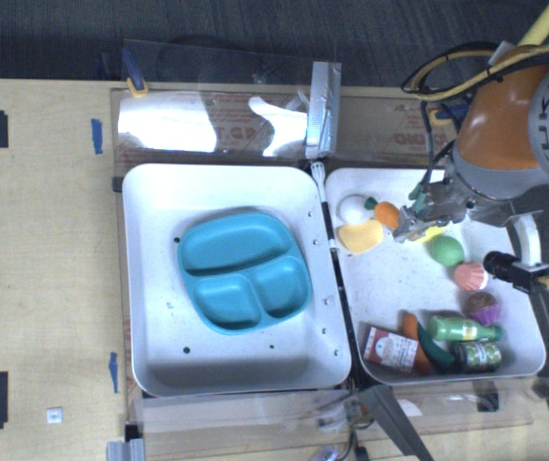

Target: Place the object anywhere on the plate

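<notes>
Blue and moulded in three compartments, the plastic plate [244,269] you are aiming for lies in the middle of the left white bin [150,200], with nothing on it. Your grey arm with the orange band [510,123] reaches over the right white bin [390,286], and its gripper [418,221] sits low in that bin's upper part, just beside a small orange ball-like object [387,213] and a pale yellow rounded piece [360,237], with a white rounded item [352,205] close by. From this angle you cannot tell how wide the pincer stands or whether it has anything in it; which of these toys is the one meant for the plate is also unclear.

Well apart from the gripper sit a green ball [444,250], a pink ball [469,277], a purple piece [483,305], and along the bin's near edge a red packet [391,349] and a green bottle [462,330].

You look to be at the picking step, with the placing not yet begun. The next move calls for a sure hold on one object, a lift clear of the divider between the bins [330,257], then a carry left and a release over the plate.
</notes>
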You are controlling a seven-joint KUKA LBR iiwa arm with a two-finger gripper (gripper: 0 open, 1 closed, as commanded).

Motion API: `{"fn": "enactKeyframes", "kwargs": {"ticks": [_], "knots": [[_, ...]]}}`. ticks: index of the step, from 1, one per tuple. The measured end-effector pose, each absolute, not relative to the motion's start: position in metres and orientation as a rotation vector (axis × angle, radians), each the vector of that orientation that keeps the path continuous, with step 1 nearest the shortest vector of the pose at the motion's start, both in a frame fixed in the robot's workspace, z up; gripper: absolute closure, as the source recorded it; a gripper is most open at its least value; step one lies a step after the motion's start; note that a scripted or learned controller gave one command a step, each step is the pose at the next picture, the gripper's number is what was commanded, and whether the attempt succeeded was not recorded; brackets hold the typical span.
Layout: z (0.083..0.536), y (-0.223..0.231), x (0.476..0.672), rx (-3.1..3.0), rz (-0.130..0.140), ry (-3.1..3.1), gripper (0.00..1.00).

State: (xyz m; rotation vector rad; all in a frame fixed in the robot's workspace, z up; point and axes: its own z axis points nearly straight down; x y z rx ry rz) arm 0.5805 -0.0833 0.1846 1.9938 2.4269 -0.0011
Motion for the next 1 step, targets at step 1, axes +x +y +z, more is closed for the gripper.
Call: {"fn": "enactKeyframes", "kwargs": {"ticks": [1], "knots": [[0.2309, -0.0311, 0.5679, 1.835, 0.005, 2.544, 1.0]]}}
